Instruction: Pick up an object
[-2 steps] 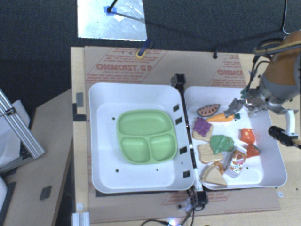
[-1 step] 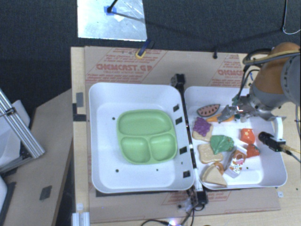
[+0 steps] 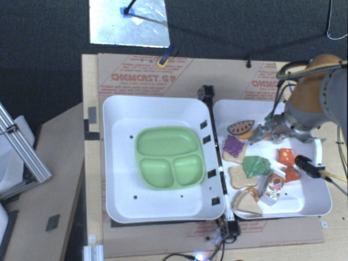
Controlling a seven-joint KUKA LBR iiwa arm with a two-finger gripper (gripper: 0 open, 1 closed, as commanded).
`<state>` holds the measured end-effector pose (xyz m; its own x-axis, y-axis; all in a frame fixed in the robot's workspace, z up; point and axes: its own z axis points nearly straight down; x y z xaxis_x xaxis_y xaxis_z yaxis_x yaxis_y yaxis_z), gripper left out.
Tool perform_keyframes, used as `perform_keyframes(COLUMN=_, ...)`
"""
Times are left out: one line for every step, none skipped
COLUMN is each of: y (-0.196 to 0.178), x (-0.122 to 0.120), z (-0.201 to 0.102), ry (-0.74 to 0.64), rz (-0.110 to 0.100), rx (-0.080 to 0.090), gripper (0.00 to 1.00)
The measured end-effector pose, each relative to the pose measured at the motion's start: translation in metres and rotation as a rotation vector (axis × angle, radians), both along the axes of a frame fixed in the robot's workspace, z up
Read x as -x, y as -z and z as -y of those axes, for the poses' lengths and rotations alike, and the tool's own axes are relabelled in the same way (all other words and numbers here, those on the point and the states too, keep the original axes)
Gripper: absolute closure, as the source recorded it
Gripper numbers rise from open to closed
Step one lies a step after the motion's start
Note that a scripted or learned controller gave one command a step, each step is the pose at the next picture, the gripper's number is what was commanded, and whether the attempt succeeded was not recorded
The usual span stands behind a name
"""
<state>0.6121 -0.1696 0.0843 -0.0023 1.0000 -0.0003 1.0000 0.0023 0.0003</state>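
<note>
The right white bin (image 3: 312,200) holds several toy foods. A watermelon slice (image 3: 241,127) lies at its back left, with a small orange piece (image 3: 246,136) just in front of it. Further forward are a purple grape bunch (image 3: 234,145), a green leafy piece (image 3: 255,166), a toast slice (image 3: 241,176), a bread wedge (image 3: 247,202), a small carton (image 3: 273,188) and a red-orange piece (image 3: 286,157). My gripper (image 3: 263,132) reaches in from the right and hangs low in the bin's back half, beside the orange piece and the watermelon slice.
The left white bin (image 3: 117,145) holds a green three-compartment plate (image 3: 169,156). A black divider strip (image 3: 213,145) runs between the bins. The grey arm with its orange band (image 3: 310,94) stretches over the right bin's back right. A black part (image 3: 307,165) sticks out near the red-orange piece.
</note>
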Motion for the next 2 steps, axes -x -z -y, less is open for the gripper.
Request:
perform_keyframes(y=-0.012, x=-0.001, z=0.000, ry=0.000, rz=0.004, rx=0.001, gripper=1.00)
perform_keyframes(y=-0.070, x=0.002, z=-0.008, ry=-0.003, rz=0.006, rx=0.001, gripper=1.00)
